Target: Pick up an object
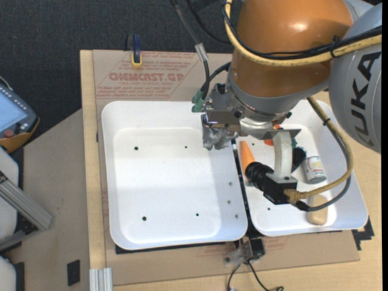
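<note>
Looming closest, the arm's orange band [285,29] hangs above the gripper [215,137], poised just left of the orange carrot-like piece [247,156] in the right bin [273,220]; how open it is I cannot tell, so this looks like the approach, and next it would need to shift over that piece and descend.

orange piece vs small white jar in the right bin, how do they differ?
Colour: the orange piece is orange all over; the small white jar is white with a label. Shape: the orange piece is long and slim, the jar short and stubby. Place: the orange piece lies by the right bin's left wall, the jar further right. Both are in that bin.
</note>
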Motion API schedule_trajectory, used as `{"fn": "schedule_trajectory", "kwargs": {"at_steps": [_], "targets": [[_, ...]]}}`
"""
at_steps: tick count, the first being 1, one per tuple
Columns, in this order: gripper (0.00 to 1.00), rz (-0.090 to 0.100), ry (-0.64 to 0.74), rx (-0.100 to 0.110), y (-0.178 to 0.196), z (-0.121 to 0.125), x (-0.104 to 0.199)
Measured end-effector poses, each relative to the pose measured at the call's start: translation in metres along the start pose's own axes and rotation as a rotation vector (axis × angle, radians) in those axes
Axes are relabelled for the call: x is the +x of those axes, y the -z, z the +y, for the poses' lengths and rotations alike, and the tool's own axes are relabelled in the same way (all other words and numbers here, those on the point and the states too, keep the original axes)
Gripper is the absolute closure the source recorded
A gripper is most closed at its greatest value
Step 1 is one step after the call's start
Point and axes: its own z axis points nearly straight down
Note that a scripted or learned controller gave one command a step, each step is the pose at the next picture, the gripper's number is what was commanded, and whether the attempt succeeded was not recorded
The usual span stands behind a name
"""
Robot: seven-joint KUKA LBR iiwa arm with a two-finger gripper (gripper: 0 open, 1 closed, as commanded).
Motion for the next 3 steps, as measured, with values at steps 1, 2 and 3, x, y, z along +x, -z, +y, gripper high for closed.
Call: {"fn": "schedule_trajectory", "kwargs": {"at_steps": [1, 2, 3], "targets": [[1.00, 0.000, 0.002, 0.001, -0.068, 0.000, -0.020], [1.00, 0.007, 0.007, -0.021, 0.052, 0.001, -0.010], [1.00, 0.003, 0.006, -0.009, 0.056, 0.001, -0.010]]}}
